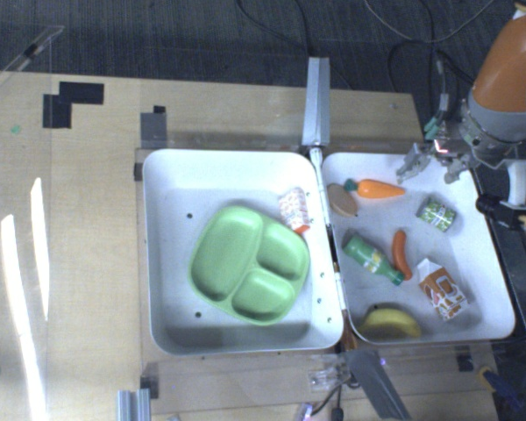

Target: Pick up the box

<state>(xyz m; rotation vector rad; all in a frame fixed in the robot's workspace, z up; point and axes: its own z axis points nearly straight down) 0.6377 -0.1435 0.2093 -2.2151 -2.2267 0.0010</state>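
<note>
Fingers [432, 161] spread open above slantwise-lying box [443, 291].

No legible text anywhere at this resolution. Orange-and-white box [442, 291], well below the gripper [432, 163] in the right bin [500, 310]: printed white pattern on an orange face, shapes only, no letters made out. Small green packet [437, 214], just below the gripper: pale markings on the wrapper, too blurred to read. Green bottle [371, 260], below and left of the gripper: label band visible, no words resolvable. Crumpled white-and-red wrapper [294, 209] in the left bin [158, 261], far left of the gripper: red printing, unreadable. No numbers or signs on either bin or on the bench [70, 235].
</note>
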